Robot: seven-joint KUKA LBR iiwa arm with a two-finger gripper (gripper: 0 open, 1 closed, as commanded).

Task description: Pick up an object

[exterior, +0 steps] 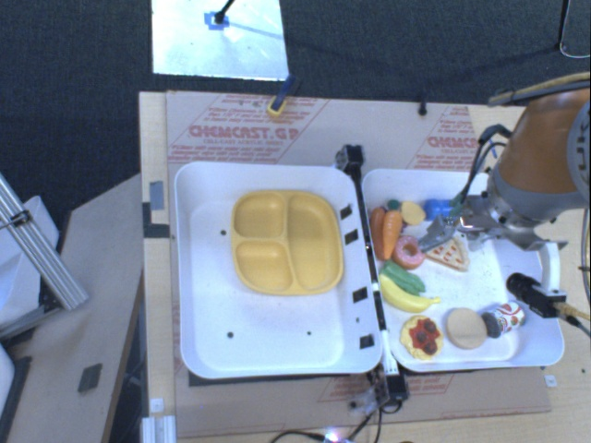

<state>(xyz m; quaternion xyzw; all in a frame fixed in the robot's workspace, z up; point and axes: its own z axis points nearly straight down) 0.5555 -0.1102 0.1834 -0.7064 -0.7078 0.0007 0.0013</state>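
My gripper (436, 237) hangs low in the right bin (531, 351), reaching in from the right. It sits just above the upper tip of a pizza slice (452, 257), with a pink donut (407, 253) to its left. A blue object (439, 210) lies right behind it. An orange carrot (391, 232) and a red pepper (377, 230) lie along the bin's left side. From this angle I see nothing held in the gripper.
The right bin also holds a banana (407, 294), a green vegetable (404, 278), a small round pizza (423, 336), a bun (466, 329) and a can (504, 318). A yellow divided plate (285, 242) rests in the left bin (208, 330).
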